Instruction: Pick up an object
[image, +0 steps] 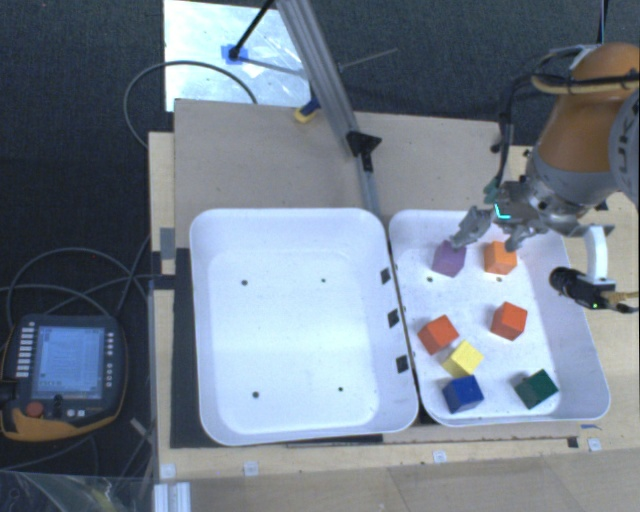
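Observation:
In the right bin (590, 380) lie several small blocks. At its far end a purple block (449, 259) sits beside an orange block (499, 258). Further forward are a red-orange block (509, 320), another orange block (438, 333), a yellow block (465, 358), a blue block (463, 393) and a dark green block (536, 388). My gripper (491, 234) hangs over the far end of this bin, open, with one finger (468, 229) above the purple block and the other above the orange one. Nothing is between the fingers.
The left bin (215, 330) lies beside the right one, with black clips on the shared rim. A grey pole (330, 85) slants over the bench at the back. A teach pendant (62, 372) with cables lies off the bench at left.

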